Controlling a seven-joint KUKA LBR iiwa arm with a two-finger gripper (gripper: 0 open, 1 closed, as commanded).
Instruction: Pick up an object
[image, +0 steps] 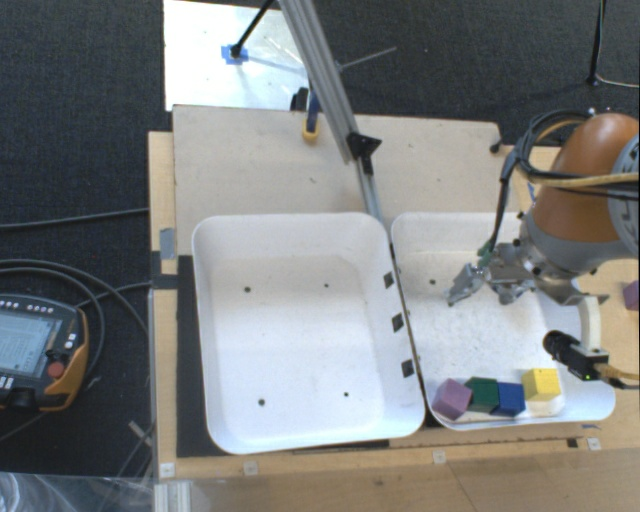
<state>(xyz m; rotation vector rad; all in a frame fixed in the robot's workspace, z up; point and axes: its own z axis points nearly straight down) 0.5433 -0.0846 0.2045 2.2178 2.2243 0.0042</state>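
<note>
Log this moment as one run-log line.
gripper: over right bin, holding nothing | blocks: purple, green, blue, yellow at near edge

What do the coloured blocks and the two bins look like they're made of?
The blocks, purple, green, blue and yellow, look like matte painted wood or foam; hard to tell which. The left bin and right bin look like smooth white moulded plastic with rounded rims.

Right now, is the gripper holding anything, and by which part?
Nothing is held. The gripper hangs over bare floor of the right bin, apart from the blocks along its near edge.
</note>
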